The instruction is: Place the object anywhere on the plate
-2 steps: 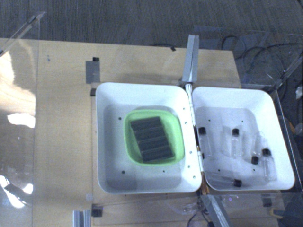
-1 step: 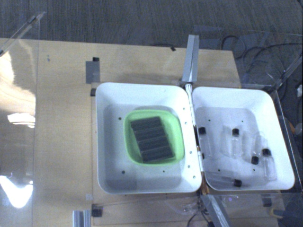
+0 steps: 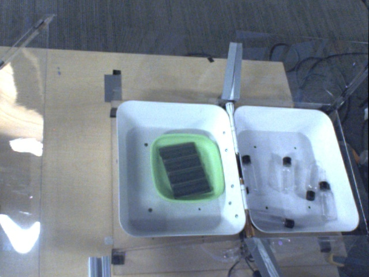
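- I look down on the wooden bench (image 3: 69,172). It holds two white bins side by side, so things can go from one to the other.
- The left bin (image 3: 130,212) holds the green plate (image 3: 158,154). The plate sits flat near the middle of the bin floor. I think that gives an easy spot to drop things on.
- The right bin (image 3: 340,212) holds some small clear bottles with black caps (image 3: 286,169). They lie here and there on the floor, well apart from the plate. They are see-through and hard to make out, so I cannot count them for sure.
- A dark ribbed block (image 3: 184,170) lies flat on the plate, a bit turned. It fits inside the plate's raised edge, so it should stay put. I think this is the task's thing, and it looks like it is already where it should be.
- I cannot tell how far open the claw is, or if it has hold of anything.
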{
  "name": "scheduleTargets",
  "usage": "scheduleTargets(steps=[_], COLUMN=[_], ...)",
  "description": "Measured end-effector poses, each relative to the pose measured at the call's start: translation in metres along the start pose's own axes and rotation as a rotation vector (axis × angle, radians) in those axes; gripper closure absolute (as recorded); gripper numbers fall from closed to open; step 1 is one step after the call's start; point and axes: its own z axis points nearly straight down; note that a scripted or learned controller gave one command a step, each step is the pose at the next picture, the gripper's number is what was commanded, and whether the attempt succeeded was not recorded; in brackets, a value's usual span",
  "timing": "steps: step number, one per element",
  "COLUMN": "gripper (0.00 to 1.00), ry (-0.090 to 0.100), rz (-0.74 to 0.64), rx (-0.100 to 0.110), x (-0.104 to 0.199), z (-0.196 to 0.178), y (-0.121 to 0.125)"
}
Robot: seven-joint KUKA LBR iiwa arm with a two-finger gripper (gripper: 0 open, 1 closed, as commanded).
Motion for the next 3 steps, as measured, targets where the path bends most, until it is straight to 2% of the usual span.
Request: scheduleTargets(steps=[3], gripper=[0.00], ry=[0.001], rz=[0.387], rx=[-0.002], x=[-0.0049], z=[-0.0002], y=[0.0046])
